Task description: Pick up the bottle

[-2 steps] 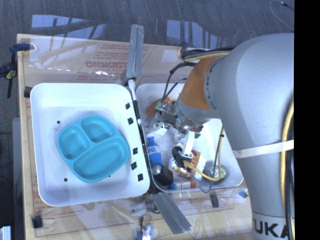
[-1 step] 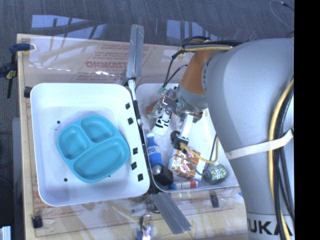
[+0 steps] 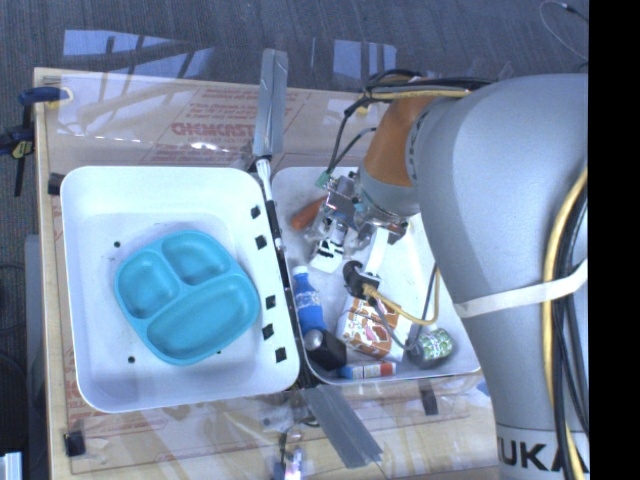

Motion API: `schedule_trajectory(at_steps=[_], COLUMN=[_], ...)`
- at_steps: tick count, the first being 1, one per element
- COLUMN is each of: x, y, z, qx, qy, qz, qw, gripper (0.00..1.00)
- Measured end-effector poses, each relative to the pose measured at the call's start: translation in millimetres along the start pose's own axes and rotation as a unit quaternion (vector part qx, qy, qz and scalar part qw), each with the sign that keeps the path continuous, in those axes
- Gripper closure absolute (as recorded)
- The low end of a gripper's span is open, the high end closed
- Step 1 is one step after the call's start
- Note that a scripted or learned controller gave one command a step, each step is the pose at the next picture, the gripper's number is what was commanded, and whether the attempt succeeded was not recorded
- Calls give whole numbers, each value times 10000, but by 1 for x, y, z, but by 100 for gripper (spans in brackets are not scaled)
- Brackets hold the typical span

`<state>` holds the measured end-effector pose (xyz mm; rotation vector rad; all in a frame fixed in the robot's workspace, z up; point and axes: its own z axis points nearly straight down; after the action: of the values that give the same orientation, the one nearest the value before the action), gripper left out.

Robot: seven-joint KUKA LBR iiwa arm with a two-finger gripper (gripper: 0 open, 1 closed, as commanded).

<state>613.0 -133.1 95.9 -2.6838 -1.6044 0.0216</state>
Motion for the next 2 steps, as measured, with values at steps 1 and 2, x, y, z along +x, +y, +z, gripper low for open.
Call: schedule_trajectory(at_steps=[1,2], x=[0,-21], y=[0,-77], z=[0,0], qx=[4,-121], qy=[0,40], qz=[-5,592], qw=[10000,9982], gripper=[0,0])
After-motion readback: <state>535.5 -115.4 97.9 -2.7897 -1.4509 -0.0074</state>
